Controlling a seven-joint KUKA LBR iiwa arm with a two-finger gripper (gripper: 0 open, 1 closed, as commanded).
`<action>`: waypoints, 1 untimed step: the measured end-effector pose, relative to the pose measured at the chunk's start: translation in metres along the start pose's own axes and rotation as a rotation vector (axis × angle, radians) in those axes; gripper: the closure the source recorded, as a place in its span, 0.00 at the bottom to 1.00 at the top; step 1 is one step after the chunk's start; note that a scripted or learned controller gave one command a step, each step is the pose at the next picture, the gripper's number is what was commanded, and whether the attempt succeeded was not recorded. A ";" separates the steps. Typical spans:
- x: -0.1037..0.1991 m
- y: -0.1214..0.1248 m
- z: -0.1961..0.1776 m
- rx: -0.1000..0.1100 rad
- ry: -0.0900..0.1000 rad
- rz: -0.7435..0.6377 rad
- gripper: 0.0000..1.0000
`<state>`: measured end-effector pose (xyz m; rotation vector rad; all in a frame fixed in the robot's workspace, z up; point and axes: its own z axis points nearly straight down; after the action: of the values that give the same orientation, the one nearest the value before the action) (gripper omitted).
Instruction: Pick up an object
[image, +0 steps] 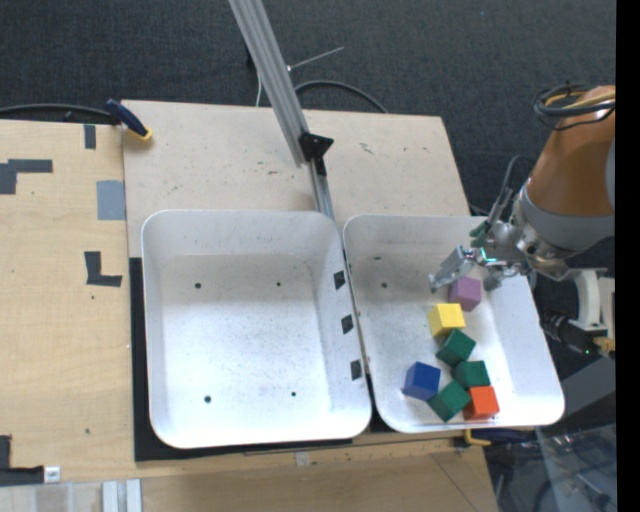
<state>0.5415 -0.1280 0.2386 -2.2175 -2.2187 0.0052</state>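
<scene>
The arm (570, 170) reaches in from the right over the right bin (395, 250), its gripper (470, 272) low above the bin's upper right part. A purple cube (466, 292) sits right at the fingertips, touching or just under them; whether the fingers are open, closed or gripping the cube I cannot tell, since the wrist and the cube crowd that spot.

Just below the purple cube lies a yellow cube (446, 318), and touching it a green cube (457, 347). Further toward the bin's near edge cluster a blue cube (421, 380), a second green cube (474, 373), a third green cube (450, 401) and an orange cube (484, 402), all packed close together.

The left bin (160, 240) stands beside the right one on the worktop (220, 150). A metal rail (272, 75) slants down from the top to the gap between the bins
</scene>
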 end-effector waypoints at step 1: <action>0.000 0.001 -0.002 -0.004 -0.001 -0.001 0.00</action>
<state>0.5422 -0.1281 0.2409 -2.2184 -2.2227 0.0017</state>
